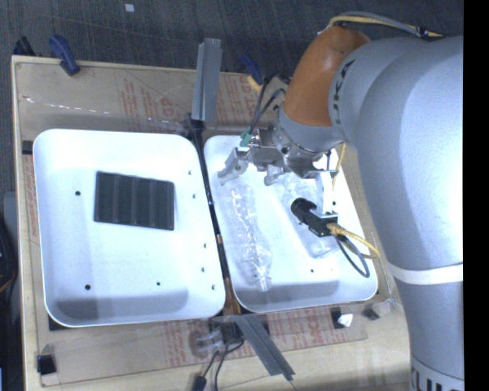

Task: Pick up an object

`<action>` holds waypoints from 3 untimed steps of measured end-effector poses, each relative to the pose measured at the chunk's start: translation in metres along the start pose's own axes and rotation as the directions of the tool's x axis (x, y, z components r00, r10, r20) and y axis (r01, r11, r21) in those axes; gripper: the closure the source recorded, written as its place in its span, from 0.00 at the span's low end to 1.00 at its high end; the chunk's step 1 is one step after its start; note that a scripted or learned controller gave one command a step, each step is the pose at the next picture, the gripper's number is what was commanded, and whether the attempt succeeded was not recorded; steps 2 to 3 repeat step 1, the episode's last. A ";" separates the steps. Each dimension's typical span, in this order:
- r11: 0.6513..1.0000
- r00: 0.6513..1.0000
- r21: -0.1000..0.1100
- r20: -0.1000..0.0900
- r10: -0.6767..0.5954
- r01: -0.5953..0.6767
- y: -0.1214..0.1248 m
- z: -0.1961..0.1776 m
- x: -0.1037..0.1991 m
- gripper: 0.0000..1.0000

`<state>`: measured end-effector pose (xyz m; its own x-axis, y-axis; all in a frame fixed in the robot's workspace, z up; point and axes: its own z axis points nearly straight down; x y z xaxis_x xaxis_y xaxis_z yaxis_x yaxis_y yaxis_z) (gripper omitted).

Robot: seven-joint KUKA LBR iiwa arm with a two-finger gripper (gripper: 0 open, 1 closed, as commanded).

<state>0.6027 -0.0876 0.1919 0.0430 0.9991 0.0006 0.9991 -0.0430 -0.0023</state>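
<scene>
From above, the arm [407,137] reaches in over the right bin [289,271]. Its hand [253,172] hangs low over that bin's far end, its two prongs spread apart with nothing between them. A crumpled clear plastic bottle [246,226] lies lengthwise along the right bin's floor, close to the wall it shares with the left bin [57,149], with its near end just below the hand but not touching it. A dark ribbed pad [134,200] lies flat in the left bin, which sits against the right bin's side on the desk [106,96].
</scene>
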 end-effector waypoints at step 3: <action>0.975 0.975 0.005 0.000 0.221 -0.221 -0.035 0.062 -0.051 0.00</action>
